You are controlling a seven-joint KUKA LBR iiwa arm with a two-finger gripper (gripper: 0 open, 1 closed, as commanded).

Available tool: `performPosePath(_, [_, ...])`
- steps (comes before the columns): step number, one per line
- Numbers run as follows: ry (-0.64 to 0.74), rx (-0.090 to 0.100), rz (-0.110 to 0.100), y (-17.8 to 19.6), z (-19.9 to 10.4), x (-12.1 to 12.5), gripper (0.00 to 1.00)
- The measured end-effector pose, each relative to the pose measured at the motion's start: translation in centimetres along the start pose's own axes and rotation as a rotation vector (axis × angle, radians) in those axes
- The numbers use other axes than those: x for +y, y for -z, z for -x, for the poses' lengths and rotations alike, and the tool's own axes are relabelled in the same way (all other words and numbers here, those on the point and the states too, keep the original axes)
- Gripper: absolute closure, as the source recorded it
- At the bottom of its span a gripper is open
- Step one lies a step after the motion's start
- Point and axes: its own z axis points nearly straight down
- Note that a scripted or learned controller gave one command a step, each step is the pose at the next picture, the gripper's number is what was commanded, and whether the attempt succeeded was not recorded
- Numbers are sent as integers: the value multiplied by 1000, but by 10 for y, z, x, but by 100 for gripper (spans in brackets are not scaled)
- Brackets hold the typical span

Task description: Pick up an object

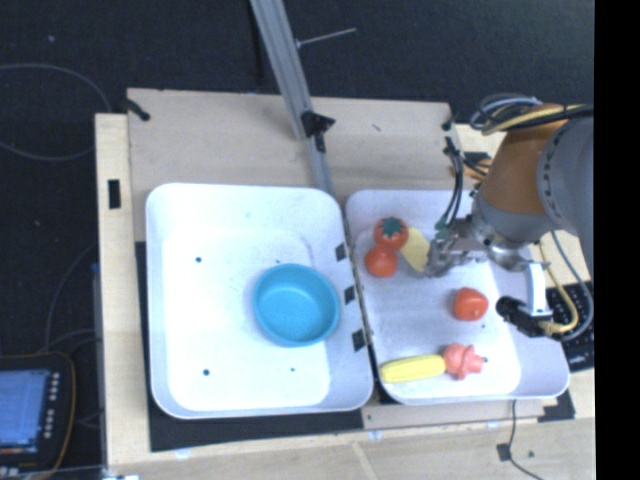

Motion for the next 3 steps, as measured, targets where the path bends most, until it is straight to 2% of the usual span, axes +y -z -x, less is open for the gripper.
performPosePath(1, [10,3,4,56,-8,-3,100])
performPosePath(2, [12,2,3,91,-8,-2,100])
performPosePath(3, [17,5,1,109,-61,14,100])
